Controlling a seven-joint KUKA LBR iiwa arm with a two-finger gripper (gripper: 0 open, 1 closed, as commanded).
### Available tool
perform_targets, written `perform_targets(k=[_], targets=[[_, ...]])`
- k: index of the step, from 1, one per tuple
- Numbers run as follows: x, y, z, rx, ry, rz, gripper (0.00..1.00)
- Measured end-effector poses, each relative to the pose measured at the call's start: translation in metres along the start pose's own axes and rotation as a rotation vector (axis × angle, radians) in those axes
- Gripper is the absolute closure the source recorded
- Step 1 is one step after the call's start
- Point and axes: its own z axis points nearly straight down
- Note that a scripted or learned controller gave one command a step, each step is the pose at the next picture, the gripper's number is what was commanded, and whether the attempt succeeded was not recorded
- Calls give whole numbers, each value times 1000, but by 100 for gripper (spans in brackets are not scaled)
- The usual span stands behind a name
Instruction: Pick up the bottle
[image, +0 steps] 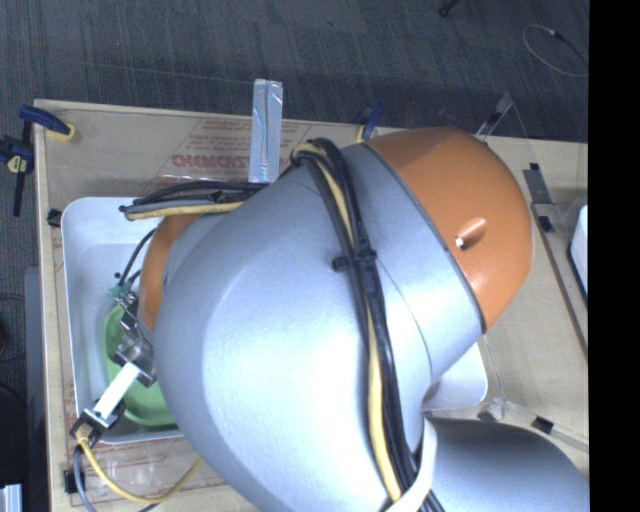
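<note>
The grey arm (300, 330) covers most of the left bin (75, 260). At its left edge the gripper (128, 352) hangs low over a green object (140, 405), perhaps the bottle, lying directly beneath. I cannot tell the state of the jaws or the object's long axis.

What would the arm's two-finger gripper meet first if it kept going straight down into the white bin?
Probably the green object in the shallow white bin; the grey arm hides the gripper, so depth is unclear.

Arm (330, 330) over left bin (80, 260)
</note>
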Motion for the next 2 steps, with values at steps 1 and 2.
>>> perform_targets(k=[1, 2], targets=[[5, 0, -14, -3, 12, -9, 100], [4, -1, -20, 0, 6, -16, 100]])
